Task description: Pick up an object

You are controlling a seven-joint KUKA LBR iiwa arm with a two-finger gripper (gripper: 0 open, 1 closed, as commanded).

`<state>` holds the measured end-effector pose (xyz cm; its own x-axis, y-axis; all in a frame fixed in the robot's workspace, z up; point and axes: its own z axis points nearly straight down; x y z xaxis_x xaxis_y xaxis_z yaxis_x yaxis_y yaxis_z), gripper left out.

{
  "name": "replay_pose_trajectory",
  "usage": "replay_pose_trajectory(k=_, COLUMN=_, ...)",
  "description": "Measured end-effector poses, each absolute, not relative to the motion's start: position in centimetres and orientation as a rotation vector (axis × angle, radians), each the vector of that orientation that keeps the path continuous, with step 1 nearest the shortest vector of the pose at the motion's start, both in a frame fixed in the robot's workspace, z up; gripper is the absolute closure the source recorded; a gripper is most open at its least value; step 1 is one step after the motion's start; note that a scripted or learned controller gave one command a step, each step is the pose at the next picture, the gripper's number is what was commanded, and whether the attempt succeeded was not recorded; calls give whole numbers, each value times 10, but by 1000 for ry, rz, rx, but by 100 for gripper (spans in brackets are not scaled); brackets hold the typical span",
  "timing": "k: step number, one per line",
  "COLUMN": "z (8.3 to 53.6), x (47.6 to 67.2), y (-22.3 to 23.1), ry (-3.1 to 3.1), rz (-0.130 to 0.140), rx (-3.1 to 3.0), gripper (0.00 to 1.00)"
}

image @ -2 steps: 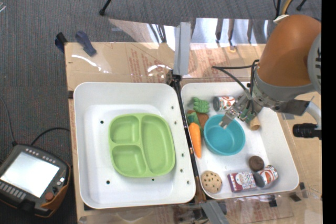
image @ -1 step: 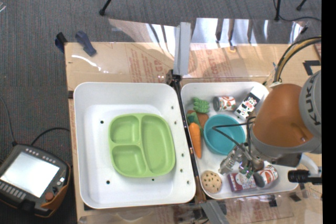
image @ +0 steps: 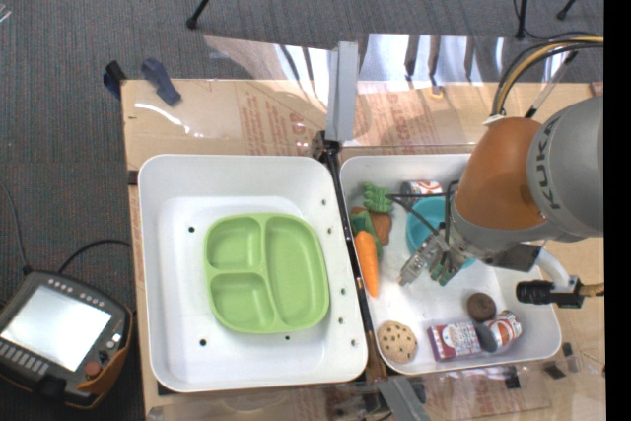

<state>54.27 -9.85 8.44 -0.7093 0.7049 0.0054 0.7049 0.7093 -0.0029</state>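
Arm: The grey arm (image: pixel 552 182), with its orange band, reaches in from the right and hangs over the right bin (image: pixel 449 365).
Claw: The gripper (image: pixel 431 266) points down above the bin's white floor, between the carrot and the teal bowl; its fingers stand slightly apart, with nothing between them.
Right bin: A toy carrot (image: pixel 368 261) lies along the left wall, its green leaves (image: pixel 376 200) toward the far end. A teal bowl (image: pixel 424 222) sits partly under the arm, a small can (image: pixel 424 188) beyond it. Near the front edge lie a cookie (image: pixel 397 340), a small red carton (image: pixel 455 340), a second can (image: pixel 501 331) on its side and a dark round piece (image: pixel 481 307).
Left bin: A green divided plate (image: pixel 266 273) rests in the middle of the left bin (image: pixel 168 212).
Floor: A handheld controller (image: pixel 61 335) lies at lower left.
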Motion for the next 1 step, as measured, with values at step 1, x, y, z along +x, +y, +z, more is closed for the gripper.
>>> replay_pose_trajectory(k=1, z=86, x=633, y=-110, ry=-2820, rz=1, rx=-1381, gripper=100)
